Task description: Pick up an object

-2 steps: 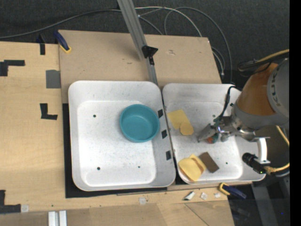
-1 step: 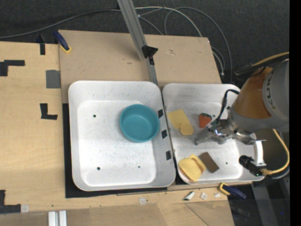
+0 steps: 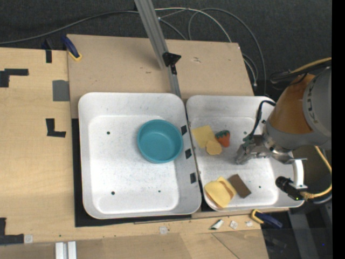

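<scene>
My gripper (image 3: 242, 156) hangs low over the right bin (image 3: 237, 109), near its middle right. Left of it lie a yellow block (image 3: 203, 135), a smaller yellow piece (image 3: 214, 148) and an orange-red toy with a green top (image 3: 223, 138). Toward the bin's front sit a yellow sponge-like piece (image 3: 218, 192) and a brown block (image 3: 240, 186). A teal bowl (image 3: 159, 140) rests in the left bin (image 3: 108, 188). I see nothing between the gripper's fingers.
The grey arm with its orange band (image 3: 294, 112) comes in from the right over the right bin's rim. A slanted metal pole (image 3: 153, 26) stands behind the bins. Cables trail across the dark floor at the back.
</scene>
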### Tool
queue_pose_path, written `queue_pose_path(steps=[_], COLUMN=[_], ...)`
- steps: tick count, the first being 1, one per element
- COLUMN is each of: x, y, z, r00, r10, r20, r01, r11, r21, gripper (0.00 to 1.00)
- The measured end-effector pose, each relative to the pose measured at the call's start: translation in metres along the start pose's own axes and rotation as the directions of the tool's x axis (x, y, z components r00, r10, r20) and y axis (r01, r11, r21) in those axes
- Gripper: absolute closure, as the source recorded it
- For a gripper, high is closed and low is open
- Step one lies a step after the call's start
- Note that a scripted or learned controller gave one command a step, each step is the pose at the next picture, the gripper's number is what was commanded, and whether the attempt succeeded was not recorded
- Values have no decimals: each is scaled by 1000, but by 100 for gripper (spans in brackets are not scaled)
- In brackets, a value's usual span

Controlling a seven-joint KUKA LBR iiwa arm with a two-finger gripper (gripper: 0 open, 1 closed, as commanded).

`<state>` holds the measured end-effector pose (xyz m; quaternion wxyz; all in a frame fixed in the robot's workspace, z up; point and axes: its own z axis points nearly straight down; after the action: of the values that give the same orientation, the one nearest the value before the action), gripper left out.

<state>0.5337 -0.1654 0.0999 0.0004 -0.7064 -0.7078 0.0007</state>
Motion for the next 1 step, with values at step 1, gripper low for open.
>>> queue_pose_path(steps=[1], x=[3], y=[-1], z=[-42], r00=[1000], r10=[1], r20=[0], r01=[-1], r11=[1000], r21=[-3], gripper=[100])
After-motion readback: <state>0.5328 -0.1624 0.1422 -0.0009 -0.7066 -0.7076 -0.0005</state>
